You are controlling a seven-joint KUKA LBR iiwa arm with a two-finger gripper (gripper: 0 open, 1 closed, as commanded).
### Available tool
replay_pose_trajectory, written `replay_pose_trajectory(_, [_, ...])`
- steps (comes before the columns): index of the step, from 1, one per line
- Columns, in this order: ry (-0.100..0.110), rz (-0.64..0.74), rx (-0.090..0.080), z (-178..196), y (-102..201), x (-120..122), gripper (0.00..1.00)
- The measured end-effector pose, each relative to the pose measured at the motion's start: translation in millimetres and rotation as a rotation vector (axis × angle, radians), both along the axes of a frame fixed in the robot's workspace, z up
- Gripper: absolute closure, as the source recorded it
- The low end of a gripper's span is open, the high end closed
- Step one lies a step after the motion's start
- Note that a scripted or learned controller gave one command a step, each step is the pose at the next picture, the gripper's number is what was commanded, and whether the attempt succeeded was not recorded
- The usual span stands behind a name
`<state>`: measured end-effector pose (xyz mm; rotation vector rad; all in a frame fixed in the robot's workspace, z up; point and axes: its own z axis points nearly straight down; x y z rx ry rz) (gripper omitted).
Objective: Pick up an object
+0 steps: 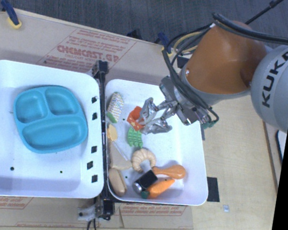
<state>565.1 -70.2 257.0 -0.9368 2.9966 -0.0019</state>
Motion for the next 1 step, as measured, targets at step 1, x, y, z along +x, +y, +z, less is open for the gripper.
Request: replay_pose_trajectory(1, [0.003, 0.102, 0.001, -43.8, 43.0, -6.5, 1.00])
